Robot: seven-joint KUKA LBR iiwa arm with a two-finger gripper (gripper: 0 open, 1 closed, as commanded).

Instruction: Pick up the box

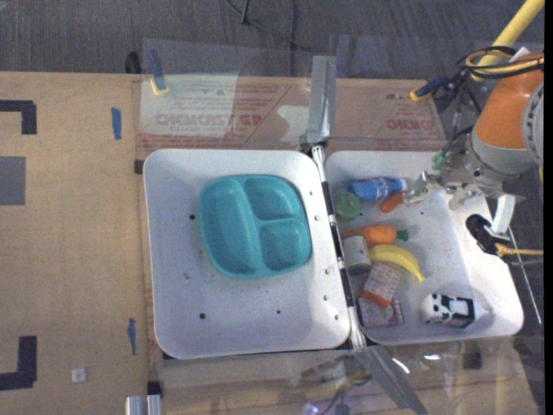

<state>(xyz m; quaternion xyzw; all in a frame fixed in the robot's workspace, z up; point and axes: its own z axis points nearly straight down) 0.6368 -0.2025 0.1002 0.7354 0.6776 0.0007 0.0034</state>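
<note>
A black-and-white box (449,309) lies at the lower right of the frame, in the near corner of the right bin (497,271), just right of a flat packet (381,294). A banana (398,259), a carrot (378,233) and a blue bottle (377,188) sit farther up. The gripper (439,188) hovers at upper right over the bin's far edge, well apart from the box; its jaws' state cannot be told. A teal divided tray (255,225) occupies the left bin (173,258).
</note>
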